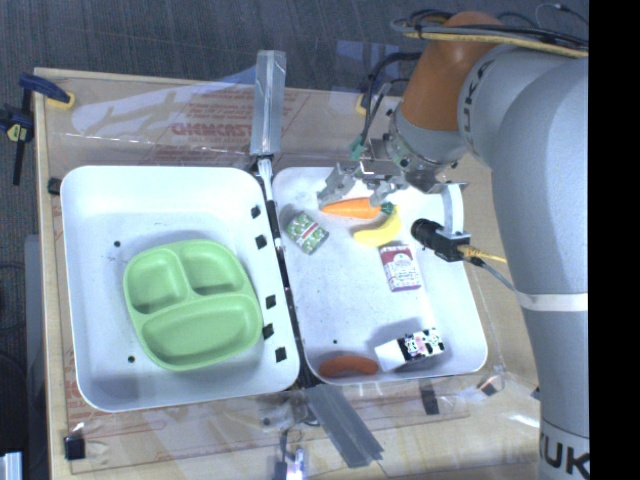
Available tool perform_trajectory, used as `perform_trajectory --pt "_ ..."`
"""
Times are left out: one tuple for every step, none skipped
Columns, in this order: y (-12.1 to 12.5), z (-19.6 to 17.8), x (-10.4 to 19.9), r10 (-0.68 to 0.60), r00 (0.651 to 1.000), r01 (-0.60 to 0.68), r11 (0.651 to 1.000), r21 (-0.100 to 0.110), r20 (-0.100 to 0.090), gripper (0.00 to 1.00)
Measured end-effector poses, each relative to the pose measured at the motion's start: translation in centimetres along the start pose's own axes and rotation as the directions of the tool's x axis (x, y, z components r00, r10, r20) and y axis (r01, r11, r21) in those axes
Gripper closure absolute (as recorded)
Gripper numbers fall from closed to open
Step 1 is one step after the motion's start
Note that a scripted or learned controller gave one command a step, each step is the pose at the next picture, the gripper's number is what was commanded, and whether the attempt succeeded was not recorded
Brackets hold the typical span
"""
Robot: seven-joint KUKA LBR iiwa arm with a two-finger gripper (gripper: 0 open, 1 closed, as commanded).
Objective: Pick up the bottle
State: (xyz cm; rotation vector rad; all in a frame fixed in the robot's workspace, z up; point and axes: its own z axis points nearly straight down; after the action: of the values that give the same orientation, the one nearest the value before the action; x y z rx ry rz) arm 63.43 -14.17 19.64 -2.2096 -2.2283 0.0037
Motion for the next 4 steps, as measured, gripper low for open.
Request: perform_trajectory --pt "0.1 -1.0 0.1 -0.006 1.000 0.006 1.000 0.001 -0.001 1.00" --pt "1.6 7.4 4.2 -0.150 0.989 0.151 0.988 -0.030 0.012 1.00" --pt "1.7 0.4 9.9 0.096 0.995 -0.096 0.995 -0.002 0.000 1.00" --pt "2.3 -13.6 16.6 0.479 0.878 -0.479 0.878 0.000 0.000 1.00"
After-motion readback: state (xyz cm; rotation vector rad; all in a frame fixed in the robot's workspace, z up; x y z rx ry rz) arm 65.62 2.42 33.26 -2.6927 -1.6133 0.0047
